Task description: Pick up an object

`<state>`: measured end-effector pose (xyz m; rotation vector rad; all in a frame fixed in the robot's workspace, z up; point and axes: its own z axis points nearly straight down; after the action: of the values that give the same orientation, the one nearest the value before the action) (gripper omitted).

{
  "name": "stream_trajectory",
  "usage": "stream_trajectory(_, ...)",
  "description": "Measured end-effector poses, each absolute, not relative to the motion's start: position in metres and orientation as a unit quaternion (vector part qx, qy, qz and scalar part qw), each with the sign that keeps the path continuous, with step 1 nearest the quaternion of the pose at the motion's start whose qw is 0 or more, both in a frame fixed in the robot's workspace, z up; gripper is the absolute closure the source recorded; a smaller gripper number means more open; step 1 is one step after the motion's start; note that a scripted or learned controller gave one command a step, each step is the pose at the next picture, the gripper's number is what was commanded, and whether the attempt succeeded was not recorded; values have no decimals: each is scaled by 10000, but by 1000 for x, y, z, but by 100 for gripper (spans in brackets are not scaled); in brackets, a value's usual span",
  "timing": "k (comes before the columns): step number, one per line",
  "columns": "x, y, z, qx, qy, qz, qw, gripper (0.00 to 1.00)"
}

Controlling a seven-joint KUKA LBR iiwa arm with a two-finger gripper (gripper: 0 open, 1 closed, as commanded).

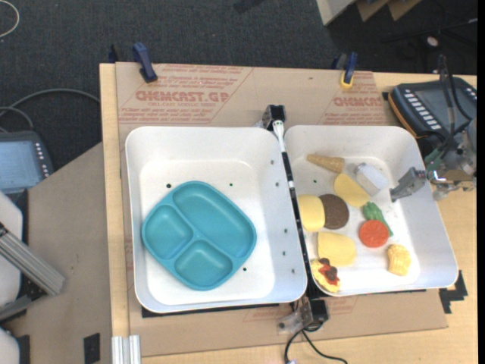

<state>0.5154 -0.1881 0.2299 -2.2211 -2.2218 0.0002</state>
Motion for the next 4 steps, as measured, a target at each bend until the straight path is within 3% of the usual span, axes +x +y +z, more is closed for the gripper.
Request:
stream_trajectory(1,483,-157,122,-7071,-7071,4,27,0)
stream_trajectory(2,549,-108,86,-7058,-7084,-12,-25,0)
stream_trajectory(3,525,-58,189,-7056,-7086,-14,-10,0)
stream_trajectory(4,483,-33,185,-7068,-7074,10,26,0)
